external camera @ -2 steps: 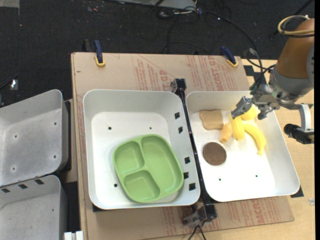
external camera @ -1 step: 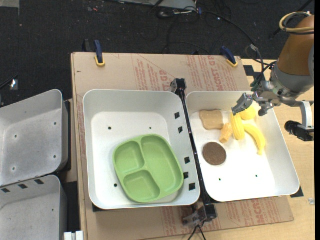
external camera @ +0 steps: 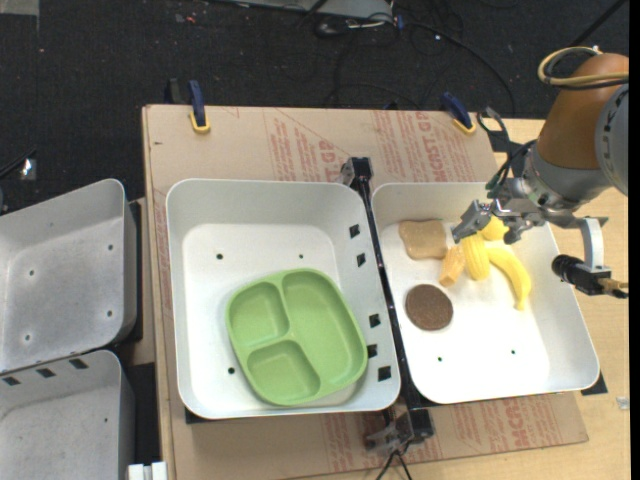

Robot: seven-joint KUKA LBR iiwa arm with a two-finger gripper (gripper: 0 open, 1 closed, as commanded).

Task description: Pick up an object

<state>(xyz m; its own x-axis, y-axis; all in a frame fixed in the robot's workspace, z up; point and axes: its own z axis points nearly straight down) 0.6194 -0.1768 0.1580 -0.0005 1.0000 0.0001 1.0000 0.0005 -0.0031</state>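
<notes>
A bunch of yellow bananas [external camera: 492,262] lies in the right bin [external camera: 560,368], near its far right part. My gripper [external camera: 490,226] hangs right over the bunch's upper end, open, with one finger on each side of that end. A tan slice of toast [external camera: 423,238] lies left of the bananas. A round brown patty [external camera: 430,307] sits in front of the toast. The grey arm with its orange band [external camera: 580,118] comes in from the right.
The left bin [external camera: 200,218] holds a green divided plate [external camera: 294,337]. A black divider [external camera: 375,268] runs between the two bins. Blue clamps [external camera: 198,103] grip the board's far edge. Spare white bins [external camera: 60,258] stand at far left.
</notes>
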